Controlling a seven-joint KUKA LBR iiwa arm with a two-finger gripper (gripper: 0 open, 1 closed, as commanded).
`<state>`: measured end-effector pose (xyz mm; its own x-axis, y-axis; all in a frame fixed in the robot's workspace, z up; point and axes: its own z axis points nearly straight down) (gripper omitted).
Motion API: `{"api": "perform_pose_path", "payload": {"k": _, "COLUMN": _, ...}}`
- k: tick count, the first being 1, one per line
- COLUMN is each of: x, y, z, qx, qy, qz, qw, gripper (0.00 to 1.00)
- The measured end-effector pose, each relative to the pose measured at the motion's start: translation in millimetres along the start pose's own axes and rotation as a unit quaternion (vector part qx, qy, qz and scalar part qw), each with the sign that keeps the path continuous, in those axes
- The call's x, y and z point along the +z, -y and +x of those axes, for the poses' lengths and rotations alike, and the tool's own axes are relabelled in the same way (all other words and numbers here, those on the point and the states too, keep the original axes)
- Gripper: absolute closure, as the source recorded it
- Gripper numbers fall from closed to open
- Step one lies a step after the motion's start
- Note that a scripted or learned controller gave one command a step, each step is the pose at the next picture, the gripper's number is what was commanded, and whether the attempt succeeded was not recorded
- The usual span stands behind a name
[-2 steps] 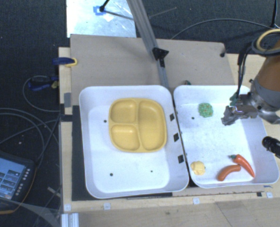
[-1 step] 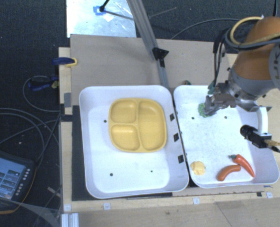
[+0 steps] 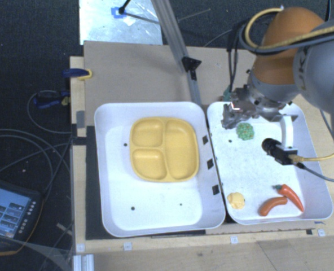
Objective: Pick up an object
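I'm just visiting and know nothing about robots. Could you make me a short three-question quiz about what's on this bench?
1. True or false: the yellow plate lies in the same bin as the green ball.
2. Which thing lies nearest the gripper? A) the chili pepper B) the green ball C) the sausage
3. Fill in: the small yellow lump lies near the ___ edge of the right bin, as the camera sees it.

Key
1. False: the plate is in the left bin, the ball in the right one.
2. B
3. Lower (front)
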<state>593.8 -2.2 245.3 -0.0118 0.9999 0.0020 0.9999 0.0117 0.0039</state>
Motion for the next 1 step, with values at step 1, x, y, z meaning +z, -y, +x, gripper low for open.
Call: {"api": "perform_pose_path", "payload": {"k": 1, "x": 14.4, "y": -36.8, "z": 42.4, "qx": 0.001, "qy": 0.001, "qz": 0.000, "qw": 1.0000, "gripper": 1.00}}
